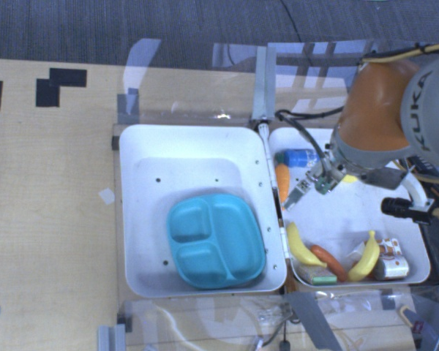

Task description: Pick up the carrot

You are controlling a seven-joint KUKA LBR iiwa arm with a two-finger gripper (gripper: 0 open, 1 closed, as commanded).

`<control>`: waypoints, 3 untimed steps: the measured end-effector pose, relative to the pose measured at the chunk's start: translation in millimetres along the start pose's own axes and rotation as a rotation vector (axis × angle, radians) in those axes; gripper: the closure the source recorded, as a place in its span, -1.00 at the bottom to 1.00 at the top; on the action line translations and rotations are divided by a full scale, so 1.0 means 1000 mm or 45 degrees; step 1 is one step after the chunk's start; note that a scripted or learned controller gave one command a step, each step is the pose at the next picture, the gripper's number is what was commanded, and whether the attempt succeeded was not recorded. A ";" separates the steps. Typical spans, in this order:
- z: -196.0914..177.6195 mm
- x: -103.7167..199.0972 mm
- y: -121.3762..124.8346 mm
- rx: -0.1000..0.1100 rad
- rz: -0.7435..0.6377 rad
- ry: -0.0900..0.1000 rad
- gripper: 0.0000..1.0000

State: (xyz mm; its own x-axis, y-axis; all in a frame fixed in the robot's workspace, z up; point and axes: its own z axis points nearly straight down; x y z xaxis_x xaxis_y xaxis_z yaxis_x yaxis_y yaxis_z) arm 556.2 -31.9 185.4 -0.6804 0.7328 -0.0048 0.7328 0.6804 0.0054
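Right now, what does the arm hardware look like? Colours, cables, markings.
The arm is light grey with a broad orange band above the wrist and dark lettering reading "KUK" on the grey shell. A black cable loops along the wrist. The gripper is small, metallic grey, with a green part on its body. A black cylindrical fitting sticks out beside it.

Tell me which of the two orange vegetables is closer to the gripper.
The carrot at the right bin's left wall, beside the gripper; the other orange piece lies between the bananas.
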 end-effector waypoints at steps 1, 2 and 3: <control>0.000 0.022 0.033 -0.001 -0.055 0.000 -1.00; 0.000 -0.032 0.030 0.000 -0.051 -0.001 -1.00; -0.001 -0.029 0.060 -0.003 -0.296 -0.002 -1.00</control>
State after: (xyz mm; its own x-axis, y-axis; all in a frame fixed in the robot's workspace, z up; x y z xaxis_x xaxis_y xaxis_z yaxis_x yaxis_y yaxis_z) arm 619.9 -12.6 186.5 -0.8311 0.5560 -0.0082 0.5560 0.8312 0.0061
